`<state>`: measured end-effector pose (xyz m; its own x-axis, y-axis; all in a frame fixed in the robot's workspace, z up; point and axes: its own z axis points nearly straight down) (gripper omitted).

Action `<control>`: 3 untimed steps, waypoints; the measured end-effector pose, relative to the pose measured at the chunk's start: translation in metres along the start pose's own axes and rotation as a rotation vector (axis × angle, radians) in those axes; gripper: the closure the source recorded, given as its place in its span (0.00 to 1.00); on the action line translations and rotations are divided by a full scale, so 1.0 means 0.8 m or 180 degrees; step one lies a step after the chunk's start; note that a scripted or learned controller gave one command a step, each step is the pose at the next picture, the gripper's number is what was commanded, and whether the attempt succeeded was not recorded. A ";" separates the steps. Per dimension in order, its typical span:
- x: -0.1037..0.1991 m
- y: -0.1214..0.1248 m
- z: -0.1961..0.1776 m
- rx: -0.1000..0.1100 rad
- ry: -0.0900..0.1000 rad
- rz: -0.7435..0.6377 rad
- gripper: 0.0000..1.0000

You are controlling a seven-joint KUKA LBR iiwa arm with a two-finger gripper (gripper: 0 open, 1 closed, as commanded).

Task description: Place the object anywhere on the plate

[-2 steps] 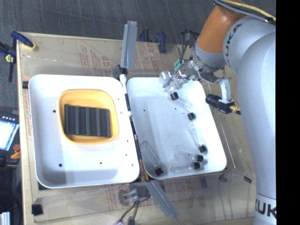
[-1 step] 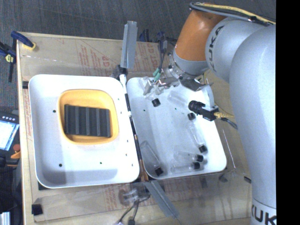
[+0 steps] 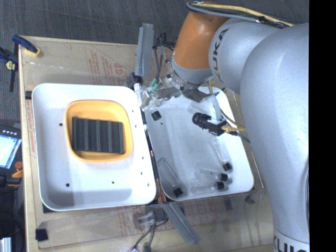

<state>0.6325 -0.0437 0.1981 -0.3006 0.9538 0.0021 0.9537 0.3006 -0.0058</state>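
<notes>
While the tool [image 3: 153,95] (grip state unclear) crowds the right bin's [image 3: 242,185] rim, yellow plate [image 3: 98,109] unobstructed.

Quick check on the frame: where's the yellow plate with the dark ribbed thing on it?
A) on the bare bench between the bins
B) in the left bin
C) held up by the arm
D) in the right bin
B: the yellow plate lies flat inside the left bin, with the dark ribbed object resting on it; the arm reaches over the right bin instead.
</notes>
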 end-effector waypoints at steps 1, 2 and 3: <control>0.042 -0.008 0.010 0.0004 -0.0001 -0.0768 1.00; 0.069 -0.030 0.001 0.0000 -0.0003 -0.1343 1.00; 0.069 -0.030 0.001 -0.0001 -0.0004 -0.1345 0.00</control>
